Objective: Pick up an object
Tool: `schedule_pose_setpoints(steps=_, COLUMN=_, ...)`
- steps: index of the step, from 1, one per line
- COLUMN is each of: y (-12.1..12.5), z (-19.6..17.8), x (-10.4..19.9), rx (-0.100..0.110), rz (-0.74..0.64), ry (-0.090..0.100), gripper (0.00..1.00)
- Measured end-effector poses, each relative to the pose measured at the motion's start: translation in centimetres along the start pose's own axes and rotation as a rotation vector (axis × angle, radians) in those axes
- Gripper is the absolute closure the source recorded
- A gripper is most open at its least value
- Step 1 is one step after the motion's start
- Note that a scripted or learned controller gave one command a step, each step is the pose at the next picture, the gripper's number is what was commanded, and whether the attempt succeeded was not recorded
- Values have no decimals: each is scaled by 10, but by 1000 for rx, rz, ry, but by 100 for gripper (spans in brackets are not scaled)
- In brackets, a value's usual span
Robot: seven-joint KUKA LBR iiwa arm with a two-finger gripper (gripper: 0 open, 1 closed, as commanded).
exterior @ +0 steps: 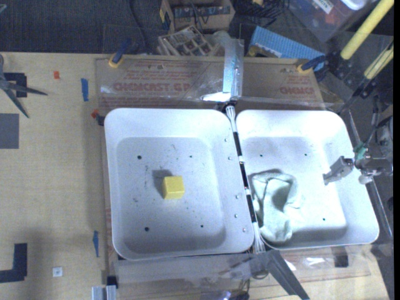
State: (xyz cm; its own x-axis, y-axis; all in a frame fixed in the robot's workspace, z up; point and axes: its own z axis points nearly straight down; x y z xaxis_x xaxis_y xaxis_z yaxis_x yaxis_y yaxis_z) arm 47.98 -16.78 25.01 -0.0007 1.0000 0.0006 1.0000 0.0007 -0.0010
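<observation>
A small yellow block (174,187) lies near the middle of the left bin (125,136). A crumpled white cloth with a greenish tint (275,206) is bunched in the near-left corner of the right bin (325,127). My gripper (337,169) reaches in over the right edge of the right bin. It hangs well to the right of the cloth and touches nothing I can see. Nothing shows in its grasp.
The two bins meet along a central ridge (240,167). Cardboard and clear plastic sheeting (187,83) lie behind the bins. The wooden bench top (50,167) stretches to the left, with blue tape marks and dark tools on it.
</observation>
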Motion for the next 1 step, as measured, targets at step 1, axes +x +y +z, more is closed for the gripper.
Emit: schedule_pose_setpoints(steps=1, y=0, z=92, x=69, rx=-1, rz=-30, ry=-1, gripper=0)
